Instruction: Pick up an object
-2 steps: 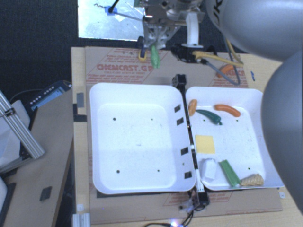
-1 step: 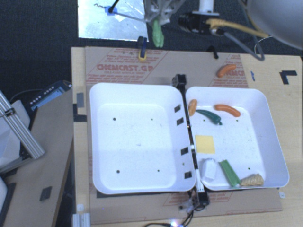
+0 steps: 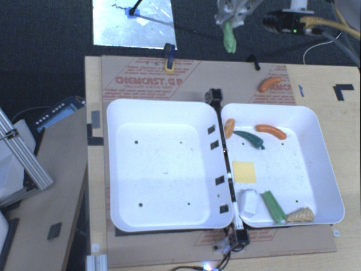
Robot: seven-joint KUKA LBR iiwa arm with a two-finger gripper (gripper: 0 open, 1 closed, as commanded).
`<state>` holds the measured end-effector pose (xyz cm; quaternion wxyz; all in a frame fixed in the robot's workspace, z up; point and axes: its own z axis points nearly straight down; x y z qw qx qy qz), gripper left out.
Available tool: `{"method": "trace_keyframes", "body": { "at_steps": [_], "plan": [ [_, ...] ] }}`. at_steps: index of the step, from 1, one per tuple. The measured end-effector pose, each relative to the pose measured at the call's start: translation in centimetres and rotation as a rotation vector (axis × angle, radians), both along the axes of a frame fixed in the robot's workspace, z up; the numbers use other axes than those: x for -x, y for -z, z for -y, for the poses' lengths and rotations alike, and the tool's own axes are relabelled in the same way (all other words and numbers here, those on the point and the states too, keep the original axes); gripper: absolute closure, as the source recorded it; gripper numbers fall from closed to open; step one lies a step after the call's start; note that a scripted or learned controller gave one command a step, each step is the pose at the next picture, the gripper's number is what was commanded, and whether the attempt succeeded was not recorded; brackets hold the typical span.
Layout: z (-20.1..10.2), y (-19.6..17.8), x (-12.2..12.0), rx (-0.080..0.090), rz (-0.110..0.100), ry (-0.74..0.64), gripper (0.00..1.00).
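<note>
My gripper [image 3: 230, 20] is raised high above the bench, beyond the far edge of the right bin [image 3: 322, 151]. It is shut on a pale green soft object [image 3: 229, 39], which hangs down from between the fingers. In the right bin lie an orange sausage [image 3: 271, 131], a dark green chili [image 3: 250, 138], a small orange piece [image 3: 229, 128], a yellow square [image 3: 244, 172], a white block [image 3: 249, 202], a green bar [image 3: 272, 205] and a tan cone [image 3: 300, 214].
The left bin [image 3: 118, 151] sits beside the right one, with a black divider [image 3: 223, 151] between them. Another orange sausage [image 3: 269, 84] lies on the cardboard behind the right bin. A blue and yellow clamp [image 3: 168, 58] stands at the back.
</note>
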<state>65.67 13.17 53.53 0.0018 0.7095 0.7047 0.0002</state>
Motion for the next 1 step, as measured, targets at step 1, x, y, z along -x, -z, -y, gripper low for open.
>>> {"method": "trace_keyframes", "body": {
  "at_steps": [1],
  "plan": [
    [-4.39,14.4,2.18,-0.001,-0.018,-0.013,1.0]
  ]
}}
